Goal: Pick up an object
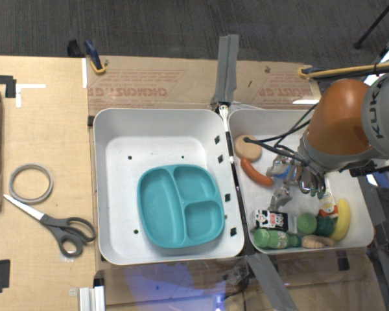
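While the grey arm's metal two-finger gripper [286, 193] hangs low in the right white bin [356, 238], grip state unclear, an orange plastic sausage [255, 172] lies just beside it.

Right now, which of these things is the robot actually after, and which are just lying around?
Job: claw; right bin toys: hot dog, green bottle, banana, small carton.

Lying about: teal tray, scissors, tape roll.

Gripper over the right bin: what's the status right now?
Gripper low in right bin, nothing visibly between its fingers. Hot dog just left of it, milk carton below. Toys crowd near wall.
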